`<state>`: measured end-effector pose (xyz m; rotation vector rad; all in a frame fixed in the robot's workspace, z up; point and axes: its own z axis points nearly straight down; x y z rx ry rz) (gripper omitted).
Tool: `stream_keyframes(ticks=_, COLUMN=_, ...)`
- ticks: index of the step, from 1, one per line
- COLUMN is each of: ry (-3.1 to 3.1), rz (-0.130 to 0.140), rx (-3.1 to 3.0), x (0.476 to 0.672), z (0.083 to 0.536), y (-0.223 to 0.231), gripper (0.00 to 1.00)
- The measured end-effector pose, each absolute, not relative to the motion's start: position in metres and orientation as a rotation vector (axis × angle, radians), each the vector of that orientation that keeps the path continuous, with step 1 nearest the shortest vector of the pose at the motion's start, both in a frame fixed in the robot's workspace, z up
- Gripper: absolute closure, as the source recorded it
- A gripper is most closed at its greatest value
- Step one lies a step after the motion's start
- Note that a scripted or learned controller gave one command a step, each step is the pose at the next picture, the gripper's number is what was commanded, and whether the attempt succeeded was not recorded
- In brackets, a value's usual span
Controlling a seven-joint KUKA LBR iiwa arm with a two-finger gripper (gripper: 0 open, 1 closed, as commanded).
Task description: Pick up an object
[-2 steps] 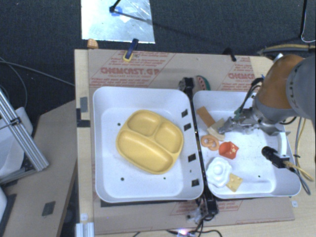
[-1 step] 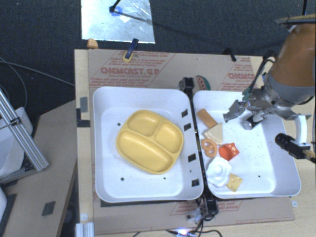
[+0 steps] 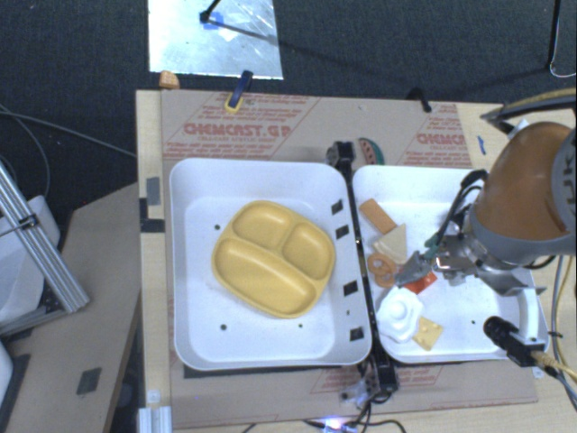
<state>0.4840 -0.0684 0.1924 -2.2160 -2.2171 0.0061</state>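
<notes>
Reaching into the right bin (image 3: 469, 180), the gripper (image 3: 416, 269) hovers with fingers parted, holding nothing, directly above a small red piece (image 3: 424, 283). Just beside it lie a pretzel (image 3: 380, 267), a white lump (image 3: 399, 317) and a cheese wedge (image 3: 427, 333).

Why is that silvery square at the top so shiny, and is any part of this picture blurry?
Camera view: the silvery sheet on the dark floor reflects overhead light in pale streaks; the yellow tray is evenly lit, with a thin shadow along its lower edge; the arm's orange band looks soft and slightly out of focus, being nearest the camera.
</notes>
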Motion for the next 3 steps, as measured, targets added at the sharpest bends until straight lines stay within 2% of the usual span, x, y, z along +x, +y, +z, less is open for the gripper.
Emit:
stream_keyframes(ticks=1, ry=-2.221, rz=0.000, rx=-2.228, x=0.487, z=0.212, y=-0.116, gripper=0.00)
stream_keyframes(ticks=2, ry=-2.227, rz=-0.001, rx=-2.213, x=0.487, z=0.183, y=-0.079, gripper=0.00)
stream_keyframes(ticks=3, ry=-2.234, rz=-0.012, rx=-2.220, x=0.489, z=0.262, y=-0.067, gripper=0.00)
